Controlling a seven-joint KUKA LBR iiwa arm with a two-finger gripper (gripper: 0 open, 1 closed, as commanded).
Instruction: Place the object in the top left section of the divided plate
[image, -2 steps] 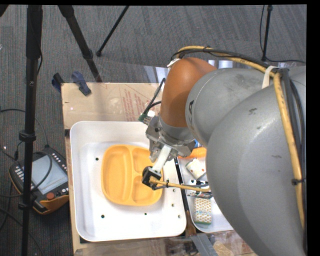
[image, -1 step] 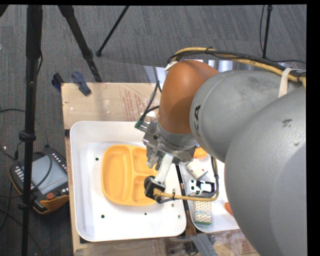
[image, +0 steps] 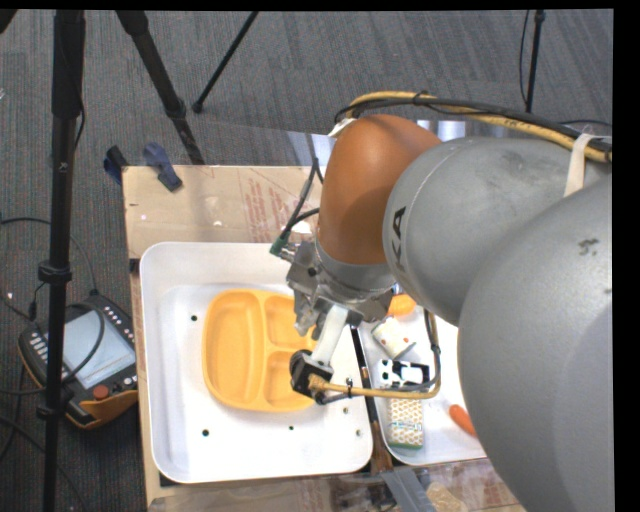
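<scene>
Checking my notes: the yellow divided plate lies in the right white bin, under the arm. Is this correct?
No. The camera view shows the yellow divided plate lying in the view's left white bin, not the right one; it is under the arm.

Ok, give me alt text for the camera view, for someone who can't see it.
A grey arm reaches in from the right, its gripper over the right edge of a yellow divided plate in the left white bin. Small objects lie in the right bin.
</scene>
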